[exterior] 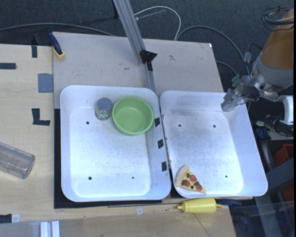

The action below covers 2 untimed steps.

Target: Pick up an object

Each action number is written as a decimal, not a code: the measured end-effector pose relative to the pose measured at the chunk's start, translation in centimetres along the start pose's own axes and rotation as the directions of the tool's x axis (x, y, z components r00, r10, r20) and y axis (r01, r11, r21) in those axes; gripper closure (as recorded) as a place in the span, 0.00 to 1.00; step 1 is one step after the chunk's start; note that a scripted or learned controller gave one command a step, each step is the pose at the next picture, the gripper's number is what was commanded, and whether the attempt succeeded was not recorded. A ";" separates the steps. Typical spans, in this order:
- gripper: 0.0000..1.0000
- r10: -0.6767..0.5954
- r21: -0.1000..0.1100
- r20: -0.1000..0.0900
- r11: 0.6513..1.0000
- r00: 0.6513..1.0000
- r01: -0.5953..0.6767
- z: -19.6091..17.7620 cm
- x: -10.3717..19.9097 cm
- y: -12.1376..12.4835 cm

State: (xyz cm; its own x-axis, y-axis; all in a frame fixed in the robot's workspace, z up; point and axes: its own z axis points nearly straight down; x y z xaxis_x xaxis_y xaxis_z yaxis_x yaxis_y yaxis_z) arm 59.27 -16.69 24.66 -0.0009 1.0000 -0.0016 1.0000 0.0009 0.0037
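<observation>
Gripper (230, 101) over right bin's (246, 132) far rim, finger state unclear; risk: descent clips rim, pizza slice (190, 180) well apart.

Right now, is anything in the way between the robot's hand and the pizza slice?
Nothing visible is. The gripper sits over the top right corner of the right bin, and the pizza slice lies at that bin's bottom left. Just bare white floor lies between them. The green bowl and small can sit in the other bin.

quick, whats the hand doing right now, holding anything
Hand: over the upper right corner of the right bin; nothing seen in it; open or shut cannot be told.
</observation>
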 end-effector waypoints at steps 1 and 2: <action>1.00 -0.004 0.007 -0.003 1.000 1.000 0.004 1.3 5.0 -1.9; 1.00 -0.007 0.007 -0.004 1.000 1.000 0.007 1.3 11.3 -3.3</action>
State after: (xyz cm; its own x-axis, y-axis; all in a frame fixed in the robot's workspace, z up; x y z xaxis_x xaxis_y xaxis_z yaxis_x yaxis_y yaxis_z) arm 55.97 -5.42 23.36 -0.0075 1.0000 0.0020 1.0000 0.0075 -0.0029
